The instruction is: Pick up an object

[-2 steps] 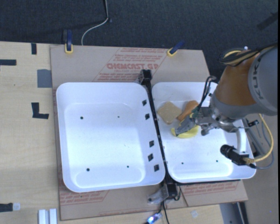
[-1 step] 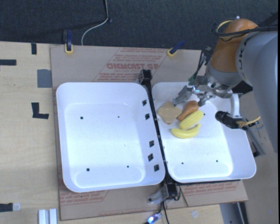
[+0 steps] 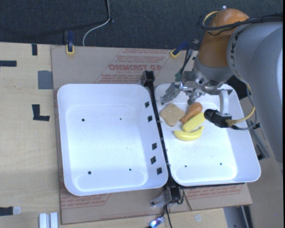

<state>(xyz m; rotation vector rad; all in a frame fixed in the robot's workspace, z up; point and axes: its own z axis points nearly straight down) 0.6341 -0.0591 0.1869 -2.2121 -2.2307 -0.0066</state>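
Observation:
In the right bin (image 3: pixel 213 172) a small pile lies near the upper left corner: a tan bread slice (image 3: pixel 170 114), an orange carrot-like piece (image 3: pixel 193 110) and a yellow banana (image 3: pixel 188 135) with a second yellow piece (image 3: pixel 194 122) on top of it. My gripper (image 3: pixel 181 96) hangs just above and behind this pile, pointing down. Its two fingers stand spread apart, one near the bread's far edge, the other by the orange piece. It is open, with nothing between the fingers.
The left bin (image 3: pixel 66 141) sits beside the right one, with a black divider strip (image 3: pixel 154 127) between them. The arm's grey body (image 3: pixel 256 65) and its cables cover the right bin's far right side. Cardboard (image 3: pixel 123 65) lies under both bins.

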